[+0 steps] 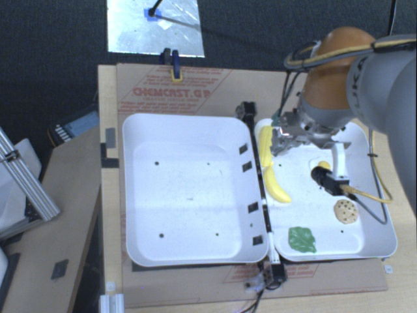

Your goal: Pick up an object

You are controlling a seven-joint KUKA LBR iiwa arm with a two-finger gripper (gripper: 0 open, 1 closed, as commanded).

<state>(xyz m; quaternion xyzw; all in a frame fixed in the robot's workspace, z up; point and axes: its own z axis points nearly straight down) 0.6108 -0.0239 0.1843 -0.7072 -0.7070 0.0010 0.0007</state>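
A yellow banana (272, 171) lies along the left wall of the right bin (374, 240), pointing front to back. My gripper (279, 142) is low over the banana's far half, just to its right, and its tip is hard to make out against the bin floor. Nothing is seen lifted in it. A round tan cookie (345, 211) with dark chips lies toward the bin's right side. A flat green leafy piece (301, 238) rests near the front wall. The grey arm with its orange band (339, 64) hides the bin's back right part.
The left bin (189, 188) sits beside the right one, joined by black clips along the shared wall. A brown printed cardboard sheet (176, 87) lies under both bins, with a blue and yellow clamp (172, 62) at its back edge. An aluminium rail (23, 181) stands at the far left.
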